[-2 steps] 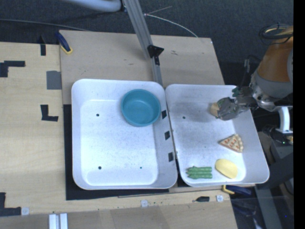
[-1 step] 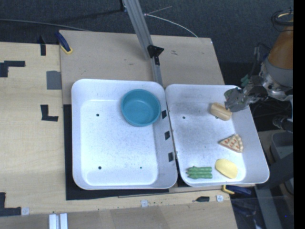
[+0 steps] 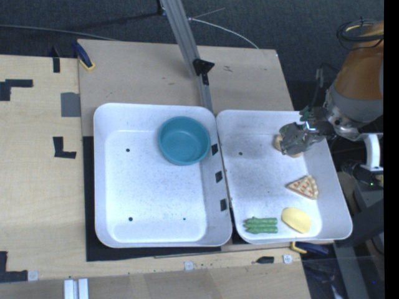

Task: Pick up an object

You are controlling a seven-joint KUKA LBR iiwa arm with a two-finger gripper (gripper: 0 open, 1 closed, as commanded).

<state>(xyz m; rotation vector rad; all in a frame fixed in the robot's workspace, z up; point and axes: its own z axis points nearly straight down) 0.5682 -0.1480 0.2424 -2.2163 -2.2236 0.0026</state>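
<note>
- Look at the right bin (image 3: 274,126): your gripper (image 3: 290,141) is down inside it, near the far right part, reached in from the right edge.
- The arm (image 3: 358,83) shows its orange band above the grey wrist, just outside the bin's right rim.
- You cannot tell from this view how far the claw stands apart; it reads as one dark grey mass, so treat its state as unknown.
- A small tan object (image 3: 277,142) peeks out at the claw's left side, touching or partly under it. Whether it is gripped or merely beside the tip you cannot tell.
- Your other candidates lie nearer the front of the same bin, well apart from the claw:
  - a pizza slice (image 3: 303,187) against the right wall,
  - a yellow lemon-like piece (image 3: 295,220) in the front right corner,
  - a green bundle like beans or asparagus (image 3: 260,225) just left of the yellow piece, lying flat along the front wall.
- In the left bin (image 3: 124,185) you have a blue bowl (image 3: 184,140), upright, in the far right corner near the divide between the two bins.
- A grey metal pole (image 3: 184,36) slants down from the top of the view to the gap between the bins.
</note>
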